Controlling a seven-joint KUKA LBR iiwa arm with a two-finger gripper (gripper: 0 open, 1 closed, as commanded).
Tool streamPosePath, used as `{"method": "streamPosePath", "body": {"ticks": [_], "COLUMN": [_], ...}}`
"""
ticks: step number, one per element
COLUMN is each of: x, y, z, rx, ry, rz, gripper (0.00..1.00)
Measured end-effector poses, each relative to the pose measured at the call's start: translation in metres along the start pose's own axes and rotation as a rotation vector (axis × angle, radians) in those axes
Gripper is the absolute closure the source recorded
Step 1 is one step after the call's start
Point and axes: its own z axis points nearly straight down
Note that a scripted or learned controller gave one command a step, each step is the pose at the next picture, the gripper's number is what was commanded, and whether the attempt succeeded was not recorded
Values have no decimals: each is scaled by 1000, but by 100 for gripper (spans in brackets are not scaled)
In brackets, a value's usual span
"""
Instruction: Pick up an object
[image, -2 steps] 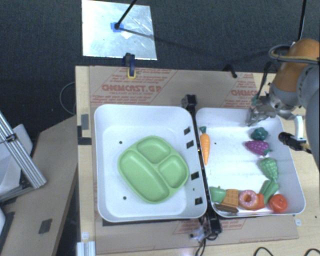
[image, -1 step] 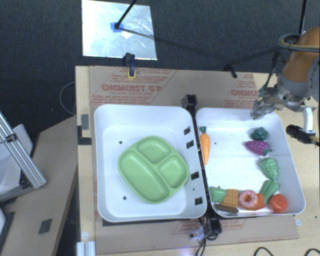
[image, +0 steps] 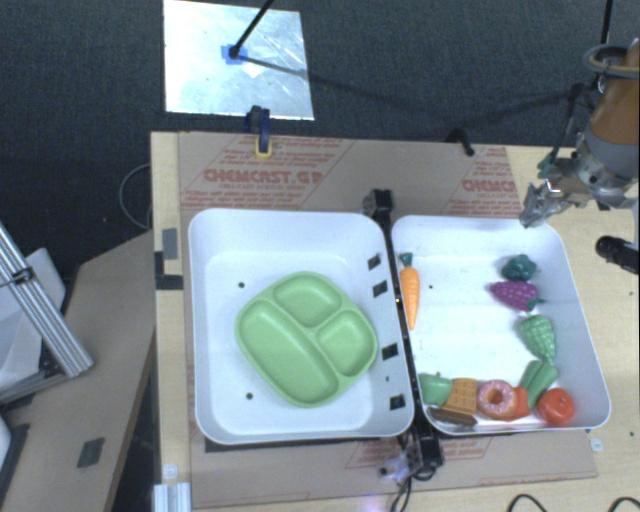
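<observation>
My gripper (image: 537, 208) hangs at the far right corner of the right bin (image: 470, 310), above its back rim, with nothing seen between its fingers. In that bin lie an orange carrot (image: 408, 292) along the left wall, a dark green broccoli (image: 518, 267), purple grapes (image: 514, 293) and a green ridged vegetable (image: 539, 336) down the right side. Along the front wall sit a green piece (image: 434, 386), a brown cracker-like piece (image: 461, 397), a pink donut (image: 497, 398) and a red tomato (image: 556, 404). The gripper stands above and just right of the broccoli.
The left bin (image: 215, 300) holds a light green divided plate (image: 305, 338). Black clips (image: 382, 205) join the bins along the middle wall. A blue and yellow clamp (image: 260, 130) sits at the bench's back edge, and a metal frame (image: 35, 300) stands at the left.
</observation>
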Motion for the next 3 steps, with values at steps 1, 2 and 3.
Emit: {"method": "streamPosePath", "body": {"ticks": [1,2,3], "x": [0,48,99], "y": [1,-11,-11], "z": [-26,-26,-17], "rx": [1,5,6], "ry": [1,3,4], "rz": [-3,-8,-9], "gripper": [100,100,100]}}
